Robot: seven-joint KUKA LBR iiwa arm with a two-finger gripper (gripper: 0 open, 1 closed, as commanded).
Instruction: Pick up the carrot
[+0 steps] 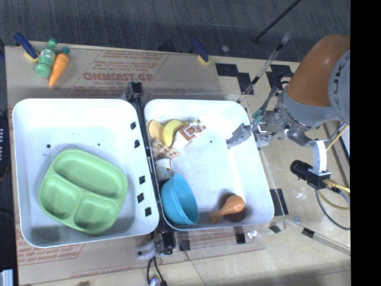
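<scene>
The carrot (58,68) is small and orange with a green top. It lies on the brown bench board at the far left, outside both bins, beside a green toy (44,62). My gripper (239,135) hangs over the right edge of the right bin (238,177), far from the carrot. I see nothing held at its tip.
The left bin (36,124) holds a green divided plate (83,189). The right bin holds a banana (172,131), a small brown-and-white box (192,130), a blue bowl (178,200) and an orange-brown pear-shaped toy (230,207). Blue clamps (25,45) sit along the board's far edge.
</scene>
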